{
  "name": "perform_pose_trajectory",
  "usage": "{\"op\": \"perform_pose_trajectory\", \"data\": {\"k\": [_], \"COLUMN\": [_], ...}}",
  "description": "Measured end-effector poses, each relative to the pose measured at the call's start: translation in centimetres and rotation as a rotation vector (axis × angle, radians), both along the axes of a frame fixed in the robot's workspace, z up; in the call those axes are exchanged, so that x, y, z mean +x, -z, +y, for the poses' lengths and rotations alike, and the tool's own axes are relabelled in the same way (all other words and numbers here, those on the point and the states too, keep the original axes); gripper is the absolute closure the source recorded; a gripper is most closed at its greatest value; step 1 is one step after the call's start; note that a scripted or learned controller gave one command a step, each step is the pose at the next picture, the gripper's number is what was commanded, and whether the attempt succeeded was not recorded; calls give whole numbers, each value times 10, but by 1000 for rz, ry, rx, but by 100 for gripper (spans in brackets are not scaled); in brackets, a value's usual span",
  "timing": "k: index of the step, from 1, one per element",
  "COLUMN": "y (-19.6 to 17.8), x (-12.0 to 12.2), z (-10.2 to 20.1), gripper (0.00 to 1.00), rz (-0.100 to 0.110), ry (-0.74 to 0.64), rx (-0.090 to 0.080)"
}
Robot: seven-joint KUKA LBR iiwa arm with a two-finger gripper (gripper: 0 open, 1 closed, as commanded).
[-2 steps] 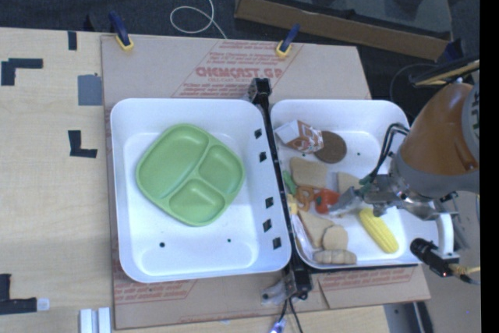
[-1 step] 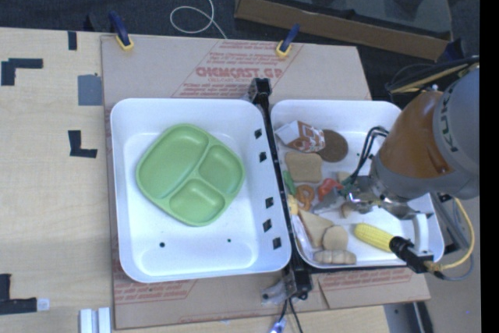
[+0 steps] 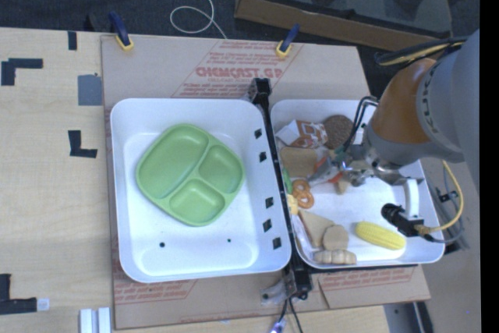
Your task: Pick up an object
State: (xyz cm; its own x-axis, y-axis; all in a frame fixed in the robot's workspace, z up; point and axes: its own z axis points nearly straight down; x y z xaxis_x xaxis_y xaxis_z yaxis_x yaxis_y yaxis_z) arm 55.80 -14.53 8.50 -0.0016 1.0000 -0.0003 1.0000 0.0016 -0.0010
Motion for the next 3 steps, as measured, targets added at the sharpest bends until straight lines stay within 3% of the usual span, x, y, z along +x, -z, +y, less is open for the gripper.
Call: {"op": "perform_pose_trajectory", "data": {"k": [1, 2, 3], "y": [-11, 3, 6], "x": [0, 48, 68], "z": [0, 3, 15], "gripper": [100, 100, 100], "rz": [-3, 33, 103], "ry": [0, -4, 7], "rx": [-1, 6, 8]}}
